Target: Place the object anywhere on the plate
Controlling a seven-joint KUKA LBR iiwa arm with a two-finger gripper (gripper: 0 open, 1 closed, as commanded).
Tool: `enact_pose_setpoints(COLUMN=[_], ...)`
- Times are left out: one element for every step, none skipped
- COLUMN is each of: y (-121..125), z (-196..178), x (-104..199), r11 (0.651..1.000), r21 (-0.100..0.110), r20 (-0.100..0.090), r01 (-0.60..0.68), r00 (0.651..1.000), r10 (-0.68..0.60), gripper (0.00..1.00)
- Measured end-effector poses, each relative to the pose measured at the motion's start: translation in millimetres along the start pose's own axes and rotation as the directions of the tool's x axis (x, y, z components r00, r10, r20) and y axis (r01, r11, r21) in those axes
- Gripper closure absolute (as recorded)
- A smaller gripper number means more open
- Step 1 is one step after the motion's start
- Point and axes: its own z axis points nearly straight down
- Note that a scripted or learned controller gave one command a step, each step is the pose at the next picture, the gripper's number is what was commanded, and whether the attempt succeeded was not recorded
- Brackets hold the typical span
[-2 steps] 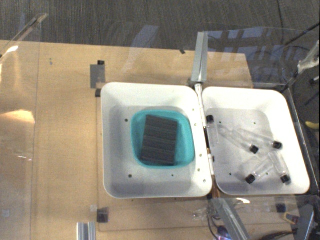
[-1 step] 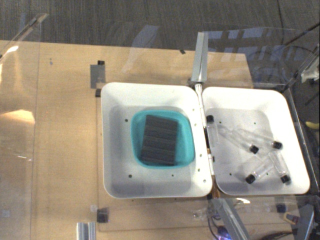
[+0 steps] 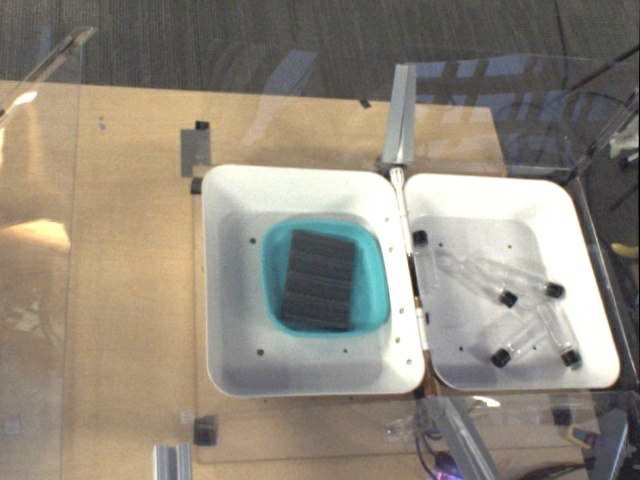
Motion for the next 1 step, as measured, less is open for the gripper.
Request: enact_pose_setpoints(y=[-0.6], z=[-0.1], x=[-1.4], r11=[0.990], r21=[0.001], r20=[0.000], r01=[-0.144], r00=[0.990], r10=[0.144], gripper=[0.00])
